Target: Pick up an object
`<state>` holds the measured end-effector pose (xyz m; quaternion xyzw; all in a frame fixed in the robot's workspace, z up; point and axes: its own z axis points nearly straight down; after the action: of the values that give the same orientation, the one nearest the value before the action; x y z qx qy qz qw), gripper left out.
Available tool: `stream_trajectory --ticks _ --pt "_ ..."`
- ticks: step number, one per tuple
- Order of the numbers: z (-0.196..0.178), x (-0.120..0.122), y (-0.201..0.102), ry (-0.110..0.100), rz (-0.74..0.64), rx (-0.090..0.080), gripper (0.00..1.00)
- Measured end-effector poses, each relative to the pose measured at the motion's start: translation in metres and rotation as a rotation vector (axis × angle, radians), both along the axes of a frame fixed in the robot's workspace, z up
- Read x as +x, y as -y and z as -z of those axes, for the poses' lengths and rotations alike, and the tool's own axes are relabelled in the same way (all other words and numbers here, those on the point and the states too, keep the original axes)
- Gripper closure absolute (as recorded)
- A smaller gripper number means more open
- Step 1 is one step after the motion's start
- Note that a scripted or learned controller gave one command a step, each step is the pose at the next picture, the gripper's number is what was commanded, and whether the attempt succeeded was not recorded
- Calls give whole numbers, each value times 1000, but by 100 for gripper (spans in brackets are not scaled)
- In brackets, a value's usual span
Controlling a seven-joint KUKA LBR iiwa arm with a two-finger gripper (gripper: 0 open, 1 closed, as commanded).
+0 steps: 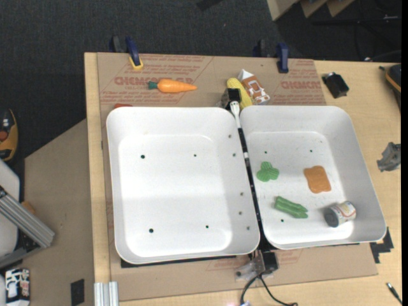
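The right bin [357,164] holds several small objects. A green clover-shaped piece [268,171] lies near its left wall. An orange flat piece [317,179] rests to the right of it. A green pod [291,207] lies closer to the front. A small grey and white can [340,213] lies on its side in the front right corner. The left bin [127,190] has only its white floor with a few dark dots.
A toy carrot [173,87] lies on the cardboard behind the left bin. A yellow banana [237,88] and a small brown-and-white box [255,89] sit behind the seam between the bins. Blue clamps [282,57] hold the board's far edge. A grey metal piece [389,157] sits at the right edge.
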<state>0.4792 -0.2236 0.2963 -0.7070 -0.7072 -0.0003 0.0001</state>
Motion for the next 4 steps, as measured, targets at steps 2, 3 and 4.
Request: stream_trajectory --ticks 2,3,4 --pt "10 0 -96 -4 -8 3 100" --pt "-12 1 -197 4 -9 0 100" --pt "-139 1 -264 16 -8 2 100"
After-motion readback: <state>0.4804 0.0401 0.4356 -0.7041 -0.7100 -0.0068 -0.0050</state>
